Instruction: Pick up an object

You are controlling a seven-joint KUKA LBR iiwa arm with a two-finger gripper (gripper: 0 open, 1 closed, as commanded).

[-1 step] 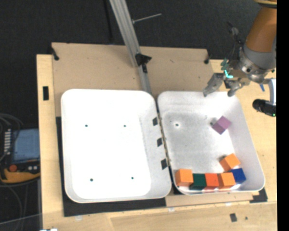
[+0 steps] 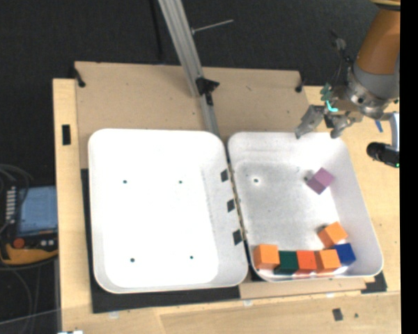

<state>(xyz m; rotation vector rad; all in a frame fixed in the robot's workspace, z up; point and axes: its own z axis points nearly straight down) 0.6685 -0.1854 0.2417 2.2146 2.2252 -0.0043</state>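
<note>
The right bin holds all the blocks: a purple block lies alone near the middle, while the rest — an orange block, a green block, two more orange ones, a blue block and another orange above it — crowd the near wall, likely where they slid and settled. The left bin sits just beside it on the counter. The gripper hangs over the right bin's far rim, fingers spread apart, holding nothing. The purple block, standing clear of its neighbours, looks the easiest pick — nothing hinders the fingers there.
</note>
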